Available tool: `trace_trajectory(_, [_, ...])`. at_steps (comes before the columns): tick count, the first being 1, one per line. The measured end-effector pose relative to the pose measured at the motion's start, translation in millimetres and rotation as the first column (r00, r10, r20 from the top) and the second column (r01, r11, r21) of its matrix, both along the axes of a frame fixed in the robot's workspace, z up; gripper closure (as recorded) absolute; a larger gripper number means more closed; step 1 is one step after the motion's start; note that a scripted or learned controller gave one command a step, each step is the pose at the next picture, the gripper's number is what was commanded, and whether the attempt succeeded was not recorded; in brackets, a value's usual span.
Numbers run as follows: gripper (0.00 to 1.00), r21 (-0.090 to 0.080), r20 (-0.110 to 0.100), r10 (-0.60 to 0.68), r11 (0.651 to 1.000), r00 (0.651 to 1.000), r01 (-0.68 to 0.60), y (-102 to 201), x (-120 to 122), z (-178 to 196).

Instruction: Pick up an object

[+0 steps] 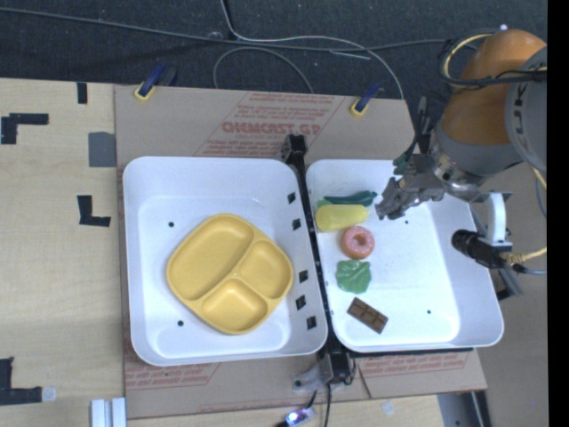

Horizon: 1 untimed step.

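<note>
At the far left the wooden desk point(53, 265) shows black tape marks, and a brown cardboard sheet point(267, 123) with red print lies on it under both bins, pinned at its far edge by two yellow-and-blue clamps point(153, 82). The left bin point(147, 238) holds a yellow divided plate point(229, 272) with three compartments, lying flat near the bin's middle. A row of black clips point(307, 247) runs down the seam where the two bins meet. In the right bin point(444, 292), close to that seam, a line of small items runs from far to near: a dark green piece point(351, 198) touching the far edge of a yellow toy food item point(340, 216), then a pink-frosted doughnut point(357, 242) just beside it, then a green leafy toy point(353, 277), and nearest the camera a brown chocolate bar point(366, 315) lying at a slant. The tool point(391, 205) hangs low over the far part of the right bin, just right of the yellow item and the green piece; its dark fingers look spread apart with nothing between them. Behind it the grey arm with its orange band point(493, 69) fills the upper right, and black cables point(267, 34) trail across the dark floor beyond the desk.
</note>
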State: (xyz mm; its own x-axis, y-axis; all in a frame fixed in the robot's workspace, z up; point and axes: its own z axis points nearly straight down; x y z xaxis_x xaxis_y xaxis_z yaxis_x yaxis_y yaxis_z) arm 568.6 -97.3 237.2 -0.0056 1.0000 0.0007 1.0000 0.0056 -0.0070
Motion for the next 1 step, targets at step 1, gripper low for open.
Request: trace_trajectory(1, [1.00, 0.000, 0.002, 0.002, 1.000, 1.000, -0.002, 54.4, 16.8, 3.9])
